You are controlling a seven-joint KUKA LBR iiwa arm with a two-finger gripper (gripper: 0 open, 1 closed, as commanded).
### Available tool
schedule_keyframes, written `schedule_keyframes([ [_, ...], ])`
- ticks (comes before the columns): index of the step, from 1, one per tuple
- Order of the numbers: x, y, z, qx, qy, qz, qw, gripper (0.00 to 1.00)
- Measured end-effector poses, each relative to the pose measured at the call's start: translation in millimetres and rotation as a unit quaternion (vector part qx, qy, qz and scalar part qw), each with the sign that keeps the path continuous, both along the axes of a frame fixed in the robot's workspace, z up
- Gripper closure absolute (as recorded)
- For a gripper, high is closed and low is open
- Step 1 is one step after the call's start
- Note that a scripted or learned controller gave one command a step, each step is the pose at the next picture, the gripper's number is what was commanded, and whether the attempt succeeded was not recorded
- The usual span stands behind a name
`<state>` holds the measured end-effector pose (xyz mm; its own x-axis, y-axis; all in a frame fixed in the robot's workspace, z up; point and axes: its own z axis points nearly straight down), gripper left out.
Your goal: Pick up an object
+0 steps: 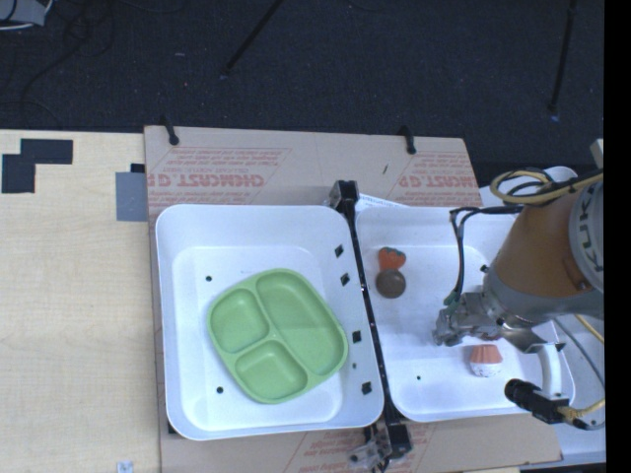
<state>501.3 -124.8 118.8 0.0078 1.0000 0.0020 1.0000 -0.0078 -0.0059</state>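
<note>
An orange piece [392,258] touches a brown ball [391,284]; a white-and-orange piece [484,360] lies apart.

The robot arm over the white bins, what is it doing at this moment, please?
The grey and orange arm reaches from the right into the right bin. Its gripper is low over the bin floor, next to a small orange and white object. Nothing can be seen held. An orange object and a brown ball lie near the divider. The left bin holds a green divided plate.
</note>
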Motion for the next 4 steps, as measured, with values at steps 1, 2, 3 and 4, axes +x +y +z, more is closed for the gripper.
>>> schedule_keyframes([
  [1,-8.4,2.3,47.7,-0.0009,-0.003,0.002,1.0000,1.00],
  [2,-7.2,-5.3,108.6,-0.0015,-0.005,0.004,1.0000,1.00],
  [3,-1.8,-14.8,157.2,-0.0016,-0.004,0.004,1.0000,1.00],
  [4,8.3,31.3,140.2,0.0002,0.000,0.006,1.0000,1.00],
])
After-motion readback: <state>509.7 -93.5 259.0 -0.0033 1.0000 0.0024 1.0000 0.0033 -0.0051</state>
